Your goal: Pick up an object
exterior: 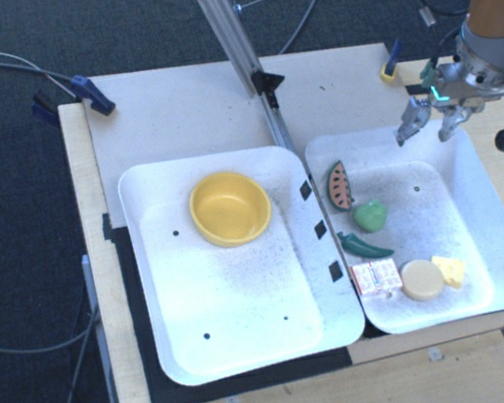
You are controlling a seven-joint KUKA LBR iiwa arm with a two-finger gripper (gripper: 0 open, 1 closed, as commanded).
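My gripper (429,126) hangs open above the far right corner of the right bin (479,198), with nothing between its fingers. In that bin lie a watermelon slice (338,186), a green round fruit (370,217), a dark green pepper (364,244), a small red-and-white packet (376,278), a beige round piece (423,280) and a yellow cheese wedge (451,270). All of them sit well to the left of and nearer than the gripper. A yellow bowl (229,208) stands in the left bin (244,330).
A metal pole (229,28) slants across the back of the bench down to the gap between the bins. Blue clamps (93,93) hold the back corners. Cables run over the dark floor at left and behind.
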